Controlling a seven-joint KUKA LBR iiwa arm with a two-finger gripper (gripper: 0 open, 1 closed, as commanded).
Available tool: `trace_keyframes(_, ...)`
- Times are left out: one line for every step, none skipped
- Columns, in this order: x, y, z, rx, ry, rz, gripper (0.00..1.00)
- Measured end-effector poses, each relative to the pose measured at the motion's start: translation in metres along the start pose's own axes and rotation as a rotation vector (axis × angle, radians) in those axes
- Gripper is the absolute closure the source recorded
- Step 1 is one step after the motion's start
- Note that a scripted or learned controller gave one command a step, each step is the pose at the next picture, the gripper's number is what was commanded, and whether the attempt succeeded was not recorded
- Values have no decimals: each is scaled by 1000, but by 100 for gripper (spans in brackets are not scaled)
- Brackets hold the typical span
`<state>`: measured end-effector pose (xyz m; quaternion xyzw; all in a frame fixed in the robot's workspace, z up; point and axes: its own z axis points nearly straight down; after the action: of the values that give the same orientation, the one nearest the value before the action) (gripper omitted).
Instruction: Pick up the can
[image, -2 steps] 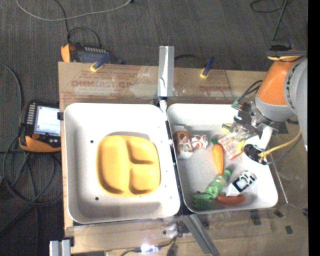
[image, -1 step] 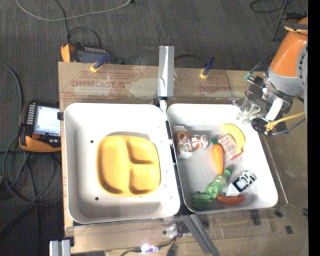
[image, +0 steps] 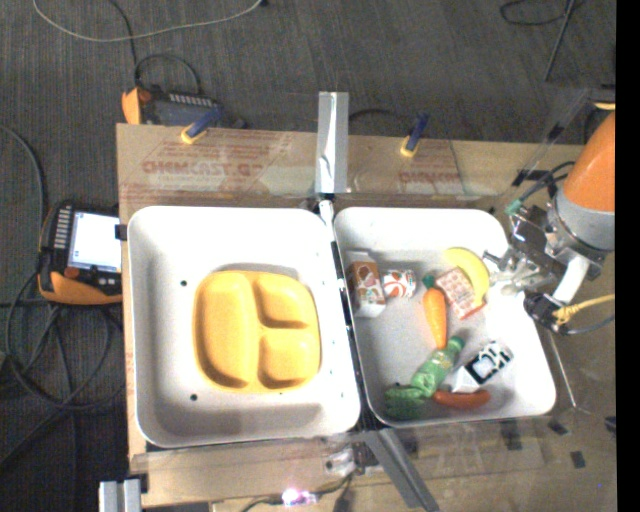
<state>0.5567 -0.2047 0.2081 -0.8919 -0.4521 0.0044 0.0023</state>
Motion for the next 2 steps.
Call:
trace_keyframes(-19, -78, -40, 1, 2, 70, 100)
trace_keyframes(-48, -57, 25, 2, 1, 141, 100)
